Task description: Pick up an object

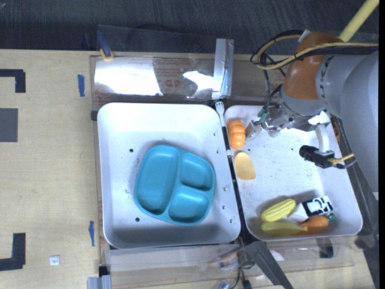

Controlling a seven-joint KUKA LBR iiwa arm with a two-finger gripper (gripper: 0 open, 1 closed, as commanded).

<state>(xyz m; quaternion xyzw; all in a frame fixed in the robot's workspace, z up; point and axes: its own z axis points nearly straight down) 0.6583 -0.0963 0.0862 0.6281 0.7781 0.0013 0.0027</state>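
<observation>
**Pincer low in the right bin's far corner**

The table (42,161) carried 2 white bins. The left bin (114,125), well left of the pincer (267,122), held a blue divided plate (174,183). The pincer hung in the right bin (289,161); whether it was wide or narrow could not be told. An orange piece (236,134) sat just left of it, a pale yellow piece (244,165) near below, and corn (278,209) and a carrot (316,224) well below.

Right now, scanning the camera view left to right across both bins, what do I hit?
Blue tray → orange toy → pale yellow piece → corn → black-and-white item. The end effector hangs over the right bin's far side.
</observation>
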